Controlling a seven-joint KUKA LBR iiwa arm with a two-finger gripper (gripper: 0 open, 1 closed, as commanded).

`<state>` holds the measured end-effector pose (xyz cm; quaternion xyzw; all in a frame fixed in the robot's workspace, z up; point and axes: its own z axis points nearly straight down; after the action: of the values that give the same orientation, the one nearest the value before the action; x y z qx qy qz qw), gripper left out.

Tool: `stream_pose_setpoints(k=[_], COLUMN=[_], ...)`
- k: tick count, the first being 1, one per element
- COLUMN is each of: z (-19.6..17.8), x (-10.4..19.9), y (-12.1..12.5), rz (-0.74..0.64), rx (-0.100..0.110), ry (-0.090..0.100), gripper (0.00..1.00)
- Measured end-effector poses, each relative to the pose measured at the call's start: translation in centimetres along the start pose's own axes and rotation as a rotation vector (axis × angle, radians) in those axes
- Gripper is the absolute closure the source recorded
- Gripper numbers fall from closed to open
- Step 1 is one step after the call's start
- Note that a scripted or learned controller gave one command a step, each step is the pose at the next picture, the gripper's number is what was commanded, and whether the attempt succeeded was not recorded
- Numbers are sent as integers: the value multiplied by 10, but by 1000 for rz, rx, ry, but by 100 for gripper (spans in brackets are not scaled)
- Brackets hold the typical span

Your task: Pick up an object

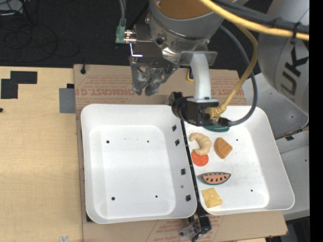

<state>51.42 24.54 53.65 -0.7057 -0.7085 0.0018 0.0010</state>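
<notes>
Several small toy foods lie in the right bin (262, 185): a curled beige shrimp-like piece (202, 141), a red disc (200, 159) touching it, an orange-brown chunk (223, 147), a watermelon slice (216, 177) and a yellow cheese block (211, 197). A teal piece (218, 128) peeks out at the bin's back, partly under a cable. My gripper (146, 84) hangs high over the far edge of the left bin (96, 135), well left of and away from the toys. Nothing is visible in it.
A black and white cable fitting (194, 107) with a yellow hose hangs over the back of the right bin. A black divider (184, 155) with clips separates the bins. Cardboard (35, 150) covers the bench to the left.
</notes>
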Motion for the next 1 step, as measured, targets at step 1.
stream_pose_setpoints(k=[1], z=[202], x=[-2], y=[4], rz=[4], rx=[16], ry=[-9], gripper=[100])
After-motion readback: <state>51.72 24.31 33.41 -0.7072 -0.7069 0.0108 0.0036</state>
